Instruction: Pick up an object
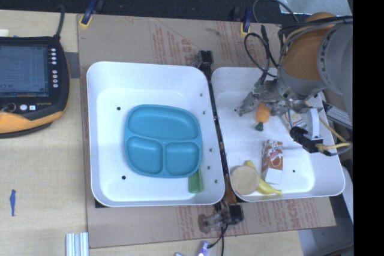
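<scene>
My gripper [262,107] hangs low over the far part of the right bin [300,186], open, with one grey finger [246,106] splayed left and the other to the right. A small orange toy carrot with a green tip [261,114] lies on the bin floor just below and between the fingers, which are not closed on it. Nearer the front of the same bin lie a red and white snack packet [273,161], a round tan disc [244,179] and a yellow banana [266,187].
The left bin [102,129] holds a blue divided plate [163,141] and a green block [195,181] at its front right corner. A teach pendant [27,84] sits at the far left. Cables loop around the wrist above the right bin.
</scene>
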### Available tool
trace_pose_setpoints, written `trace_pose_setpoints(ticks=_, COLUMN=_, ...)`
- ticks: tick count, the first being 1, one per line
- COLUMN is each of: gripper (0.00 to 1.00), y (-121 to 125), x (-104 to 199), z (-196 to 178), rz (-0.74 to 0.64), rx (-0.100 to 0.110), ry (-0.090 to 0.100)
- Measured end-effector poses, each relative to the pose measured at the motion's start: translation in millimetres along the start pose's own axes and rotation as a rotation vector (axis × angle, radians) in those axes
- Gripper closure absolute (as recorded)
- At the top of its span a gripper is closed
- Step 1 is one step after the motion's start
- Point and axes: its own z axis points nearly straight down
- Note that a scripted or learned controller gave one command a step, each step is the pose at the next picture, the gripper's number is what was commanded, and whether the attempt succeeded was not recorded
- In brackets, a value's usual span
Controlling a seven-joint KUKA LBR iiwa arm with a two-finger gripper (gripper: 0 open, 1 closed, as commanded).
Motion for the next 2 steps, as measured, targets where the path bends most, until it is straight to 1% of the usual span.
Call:
trace_pose_setpoints(ticks=1, gripper=1.0, y=-0.2, x=-1.2, z=-10.3, rz=-0.002, rx=0.002, ry=-0.001)
trace_pose_setpoints(ticks=2, gripper=1.0, y=-16.1, x=63.3, z=-100.7, rz=0.001, rx=-0.004, ry=0.001)
